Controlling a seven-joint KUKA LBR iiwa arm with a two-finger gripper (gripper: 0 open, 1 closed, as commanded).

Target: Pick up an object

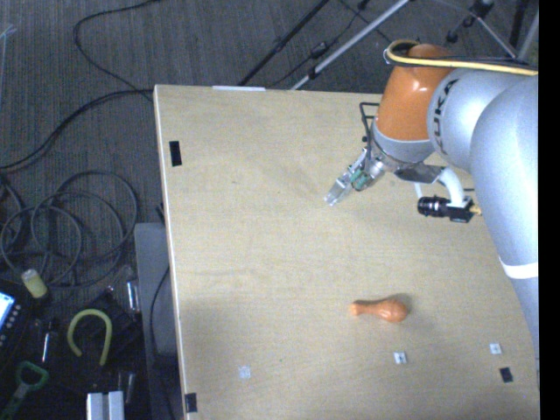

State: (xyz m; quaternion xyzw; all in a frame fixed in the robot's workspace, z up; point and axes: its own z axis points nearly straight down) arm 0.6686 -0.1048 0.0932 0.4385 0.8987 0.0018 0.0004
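The orange gourd-shaped object [381, 309] lies well below the gripper [339, 192] in view, long axis left-right (neck leftward). Gripper holds nothing; its opening I cannot tell.

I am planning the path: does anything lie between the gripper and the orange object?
No. In the camera view, bare tabletop separates gripper and orange object.

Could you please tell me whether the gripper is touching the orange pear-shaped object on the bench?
Apart. The camera view shows the gripper up near the bench's middle, while the orange pear-shaped object lies well below it in the picture, with bare bench between them.
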